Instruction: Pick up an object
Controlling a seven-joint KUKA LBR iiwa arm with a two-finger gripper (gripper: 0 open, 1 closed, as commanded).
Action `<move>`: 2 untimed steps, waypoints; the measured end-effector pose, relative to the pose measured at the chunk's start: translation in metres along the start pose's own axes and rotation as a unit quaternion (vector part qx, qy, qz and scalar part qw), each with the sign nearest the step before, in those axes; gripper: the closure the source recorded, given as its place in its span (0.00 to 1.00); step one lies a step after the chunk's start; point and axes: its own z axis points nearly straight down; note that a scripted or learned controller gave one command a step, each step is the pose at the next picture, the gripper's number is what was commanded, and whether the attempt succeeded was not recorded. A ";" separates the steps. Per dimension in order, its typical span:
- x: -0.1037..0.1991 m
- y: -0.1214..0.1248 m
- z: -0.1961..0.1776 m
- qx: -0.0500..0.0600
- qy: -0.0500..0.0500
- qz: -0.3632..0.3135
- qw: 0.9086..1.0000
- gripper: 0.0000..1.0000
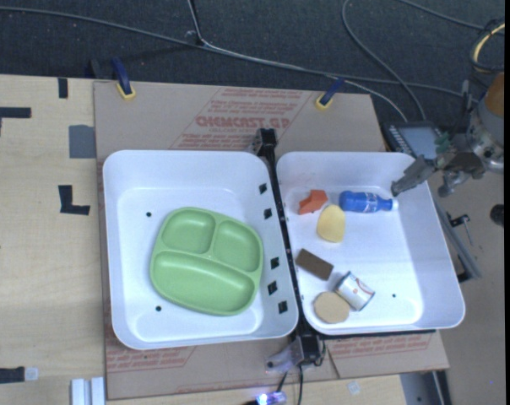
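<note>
Two white bins side by side on a cardboard sheet [238, 116] over the bench. Left bin [124, 226] holds a green divided plate [206, 260], lying flat, roughly centre, tilted a bit in plan. Right bin [424, 268] holds the loose items: orange block [313, 201] near the back-left, blue bottle [365, 202] just right of it, lying on its side w/ the cap end pointing right, yellow lemon-ish piece [331, 224] just below and between those two. Further fwd: brown bar [314, 265] near the divider, a small can [355, 290] on its side to its right, and a tan round piece [331, 308] touching or nearly touching the can at the front. Gripper [432, 178] is at the right bin's back-right edge, above the rim, w/ the arm coming in from the right; two fingers spread apart, nothing between them. One finger [407, 180] reaches toward the bottle's cap end, close but apart from it. Cables [238, 53] run across the dark floor behind the bench.
</note>
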 end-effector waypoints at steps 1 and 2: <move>0.001 0.002 -0.007 -0.006 -0.001 -0.002 1.000 0.00; 0.005 0.000 0.037 -0.004 -0.001 -0.002 1.000 0.00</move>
